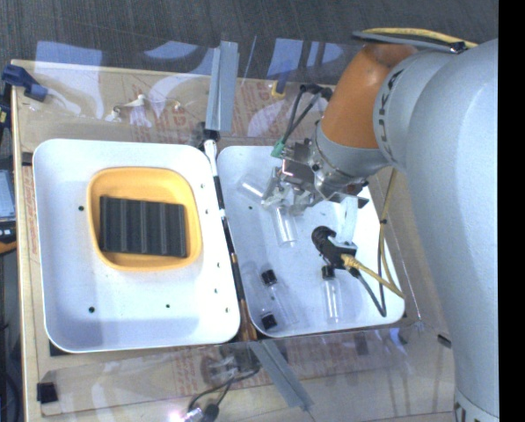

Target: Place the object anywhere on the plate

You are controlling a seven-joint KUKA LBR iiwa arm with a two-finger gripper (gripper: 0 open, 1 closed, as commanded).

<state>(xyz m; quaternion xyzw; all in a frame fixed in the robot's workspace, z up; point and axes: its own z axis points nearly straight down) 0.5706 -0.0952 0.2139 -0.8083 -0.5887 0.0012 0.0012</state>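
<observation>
Our arm (447,148) leans over the right bin (297,297), gripper (287,196) at its 11 o'clock, spread or closed we cannot tell, while the dark block (144,227) at 9 o'clock lies on the plate (139,181), seemingly delivered.

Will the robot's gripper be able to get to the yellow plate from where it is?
Probably yes. The gripper hangs over the right bin, nothing stands above the yellow plate in the left bin, and only low bin rims lie between.
</observation>
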